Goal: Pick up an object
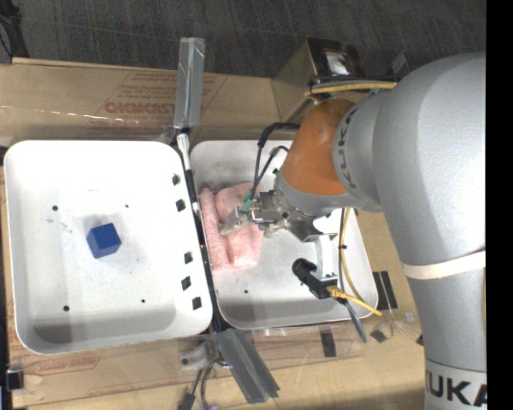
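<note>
Here, gripper (239,220) down on pink cloth (231,233) in right bin (274,314); finger state unclear, cloth directly beneath.

pink cloth (232,225); blue cube (104,239); white bins (34,254); orange-banded grey arm (410,152)

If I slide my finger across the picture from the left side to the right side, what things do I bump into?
Left white bin → blue cube → pink cloth in the right white bin → pincer at the cloth → big grey arm.
</note>
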